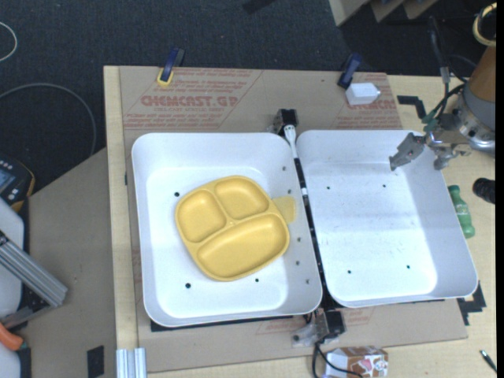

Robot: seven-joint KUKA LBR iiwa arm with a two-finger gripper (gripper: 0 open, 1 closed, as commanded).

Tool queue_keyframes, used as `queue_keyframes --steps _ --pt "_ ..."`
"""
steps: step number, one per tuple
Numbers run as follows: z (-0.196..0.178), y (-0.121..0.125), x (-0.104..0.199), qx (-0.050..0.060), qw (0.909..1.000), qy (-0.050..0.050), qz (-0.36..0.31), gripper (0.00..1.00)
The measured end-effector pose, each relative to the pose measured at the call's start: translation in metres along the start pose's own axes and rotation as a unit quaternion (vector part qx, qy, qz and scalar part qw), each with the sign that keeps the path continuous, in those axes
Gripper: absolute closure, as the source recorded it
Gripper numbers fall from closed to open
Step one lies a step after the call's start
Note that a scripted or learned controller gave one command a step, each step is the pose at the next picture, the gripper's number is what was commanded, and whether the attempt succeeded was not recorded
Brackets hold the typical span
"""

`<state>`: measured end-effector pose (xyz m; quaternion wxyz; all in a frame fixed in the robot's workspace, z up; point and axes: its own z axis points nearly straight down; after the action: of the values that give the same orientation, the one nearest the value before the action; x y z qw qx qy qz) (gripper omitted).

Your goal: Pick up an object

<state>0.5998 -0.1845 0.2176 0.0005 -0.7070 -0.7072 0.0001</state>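
- Over the right bin's [378, 242] far corner hangs the claw [424, 153], spread wide, holding nothing.
- Swing left, drop onto the yellow plate's [231, 227] rim, pinch gently.

Yellow divided plate [231, 228] in left bin [150, 160]; end effector [425, 150] over right bin [449, 278] far corner.

A mustard-yellow three-compartment plastic plate [231, 227] lies in the left shallow white plastic bin [153, 211], whose floor carries small black dots, as does the right white bin [441, 266]. The tan cardboard-brown counter [236, 97] bears faded red lettering. The metal hand [421, 150] is grey.
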Motion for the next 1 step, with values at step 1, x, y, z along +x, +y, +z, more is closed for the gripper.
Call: queue_keyframes --steps 1 --pt "-0.0999 -0.0891 0.0470 -0.005 1.0000 0.000 -0.002 0.00"
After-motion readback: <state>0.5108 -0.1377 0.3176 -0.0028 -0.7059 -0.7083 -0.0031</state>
